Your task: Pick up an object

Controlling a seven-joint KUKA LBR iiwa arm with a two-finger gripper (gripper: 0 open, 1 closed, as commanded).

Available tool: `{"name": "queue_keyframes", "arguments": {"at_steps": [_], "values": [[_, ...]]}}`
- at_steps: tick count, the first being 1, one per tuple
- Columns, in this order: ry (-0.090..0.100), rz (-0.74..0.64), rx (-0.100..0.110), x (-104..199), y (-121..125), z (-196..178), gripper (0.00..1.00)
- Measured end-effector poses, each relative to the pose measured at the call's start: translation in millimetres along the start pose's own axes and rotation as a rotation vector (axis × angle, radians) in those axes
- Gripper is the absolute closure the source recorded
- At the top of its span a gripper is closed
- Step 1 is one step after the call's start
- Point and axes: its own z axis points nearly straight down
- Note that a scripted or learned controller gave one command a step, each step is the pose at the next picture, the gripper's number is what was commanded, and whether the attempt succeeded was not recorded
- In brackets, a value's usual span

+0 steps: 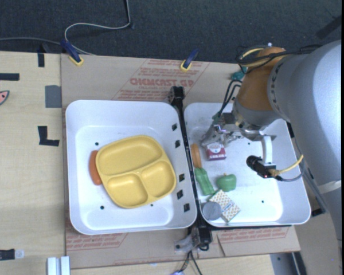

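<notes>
- Small red & white box point(216, 151): right bin, upper left, just under gripper tip.
- Green pepper-like toy point(226, 181): mid bin, below box.
- Green elongated item point(203, 181): by left wall, tilted.
- Orange stick point(195, 154): along left wall.
- Patterned packet point(225, 205) & grey disc point(211, 210): front-left corner, touching.
</notes>
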Motion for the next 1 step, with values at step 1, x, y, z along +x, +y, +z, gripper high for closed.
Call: {"name": "queue_keyframes", "arguments": {"at_steps": [1], "values": [[0.002,0.0,0.001,31.5,-37.2,-115.5,1.0]]}}
